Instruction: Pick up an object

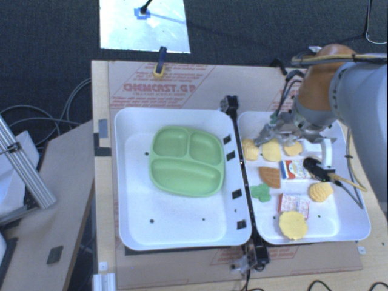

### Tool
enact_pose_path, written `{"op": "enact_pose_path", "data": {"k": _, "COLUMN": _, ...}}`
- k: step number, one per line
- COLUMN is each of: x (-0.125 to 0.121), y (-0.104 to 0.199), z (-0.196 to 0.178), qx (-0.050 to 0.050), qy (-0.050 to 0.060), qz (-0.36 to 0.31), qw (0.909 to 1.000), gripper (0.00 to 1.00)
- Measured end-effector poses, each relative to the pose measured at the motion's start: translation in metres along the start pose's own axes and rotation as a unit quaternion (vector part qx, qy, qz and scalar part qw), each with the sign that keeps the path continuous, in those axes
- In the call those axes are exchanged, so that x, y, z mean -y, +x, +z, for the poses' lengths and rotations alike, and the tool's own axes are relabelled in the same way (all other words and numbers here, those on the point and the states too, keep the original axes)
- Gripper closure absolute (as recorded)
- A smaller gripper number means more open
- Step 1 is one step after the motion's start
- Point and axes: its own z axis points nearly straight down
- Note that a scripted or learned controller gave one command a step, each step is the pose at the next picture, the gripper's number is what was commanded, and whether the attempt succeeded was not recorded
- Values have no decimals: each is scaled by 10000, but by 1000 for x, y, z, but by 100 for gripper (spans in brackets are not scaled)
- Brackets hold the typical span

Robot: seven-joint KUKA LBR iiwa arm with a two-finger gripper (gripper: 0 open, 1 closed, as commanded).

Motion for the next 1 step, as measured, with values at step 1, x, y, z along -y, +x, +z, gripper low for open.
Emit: {"op": "enact_pose_path", "data": {"k": 1, "x": 0, "y": 0, "z": -11, "qx": 2, "qy": -6, "qz": 0, "qw": 10000, "gripper": 100}}
